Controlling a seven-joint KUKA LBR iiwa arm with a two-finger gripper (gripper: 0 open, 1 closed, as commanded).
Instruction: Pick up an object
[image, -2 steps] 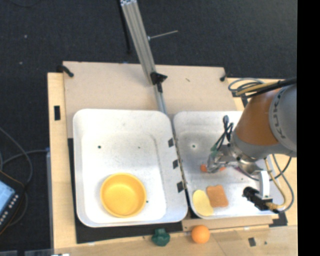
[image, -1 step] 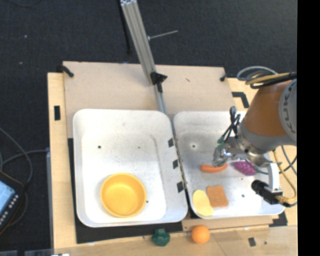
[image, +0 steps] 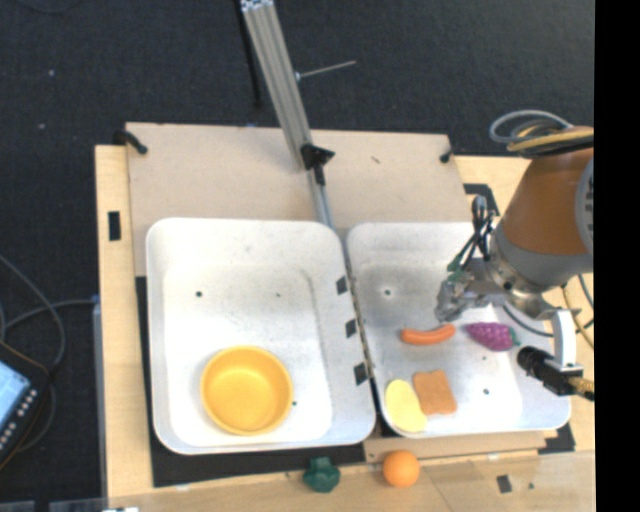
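We judged this to be the approach step of the pick: the hand (image: 450, 300) sat low over the right bin (image: 400, 250), in the right-centre of the frame, with its tip just above and beside the upper right end of an orange carrot-like toy (image: 428, 336). That toy looked like the likeliest target. We could not tell how far the hand was open, since its metal parts blurred into one grey cluster, and we saw nothing clearly held in it. Whether it touched the carrot toy we could not tell either.

The next move, as we judged it, called for a short descent to straddle the carrot toy across its narrow width, then a close and a straight lift. The toy looked slim and rounded, so it might roll or slip aside if the hand met it off-centre.

Just right of the carrot toy lay a purple grape-like toy (image: 490, 335), near the arm's wrist. Lower in the same bin lay a tan bread-like slice (image: 435, 392), and touching its left side a pale yellow piece (image: 404, 404) at the bin's lower left corner.

Further out, the left bin (image: 240, 250) held a yellow bowl (image: 246, 389) in its lower part. On the surface (image: 210, 170) below the bins, near the bottom edge of the frame, sat an orange ball (image: 401, 468) and a small green object (image: 321, 474).
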